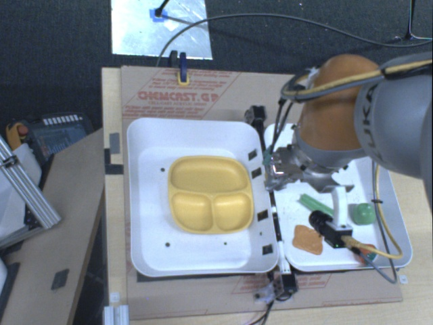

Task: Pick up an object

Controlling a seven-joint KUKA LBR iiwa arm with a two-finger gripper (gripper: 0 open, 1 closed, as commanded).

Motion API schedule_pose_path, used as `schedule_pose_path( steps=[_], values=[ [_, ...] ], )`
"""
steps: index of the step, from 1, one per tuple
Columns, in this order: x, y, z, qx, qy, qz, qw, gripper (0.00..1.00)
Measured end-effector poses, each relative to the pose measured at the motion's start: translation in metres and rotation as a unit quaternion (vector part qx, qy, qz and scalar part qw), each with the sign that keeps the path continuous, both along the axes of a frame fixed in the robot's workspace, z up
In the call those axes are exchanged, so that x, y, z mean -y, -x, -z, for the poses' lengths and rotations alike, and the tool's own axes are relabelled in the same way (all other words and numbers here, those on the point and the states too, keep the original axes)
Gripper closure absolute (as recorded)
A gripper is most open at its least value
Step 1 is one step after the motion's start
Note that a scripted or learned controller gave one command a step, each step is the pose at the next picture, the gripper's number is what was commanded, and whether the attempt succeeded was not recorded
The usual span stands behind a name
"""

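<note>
Looks down at a slant on two shallow white bins side by side on a sheet of printed cardboard (179,90). In the left bin (145,249), a yellow plate (210,195) with three compartments, lying flat near the middle. In the right bin (338,261), three small things toward the near edge: a flat orange piece (308,240) nearest the edge, a green stick (313,204) just behind it, lying at a slant, and a green round thing (364,213) further right, apart from both. Above the right bin, the grey arm (399,127) with its orange band (338,100), reaching in from the right. Beneath it, the gripper (279,171), close to the wall between the bins, left of the three small things. Cannot tell how wide the gripper stands, hidden as it is under the wrist.
</note>
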State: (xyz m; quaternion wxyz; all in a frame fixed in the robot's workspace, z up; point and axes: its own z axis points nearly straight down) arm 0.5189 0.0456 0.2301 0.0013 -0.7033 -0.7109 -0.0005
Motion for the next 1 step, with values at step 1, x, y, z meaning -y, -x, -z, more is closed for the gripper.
schedule_pose_path(
  steps=[1],
  values=[
    [-0.0544,0.0064,0.0003,0.001,-0.0001,0.0,1.0,1.0]
  ],
)
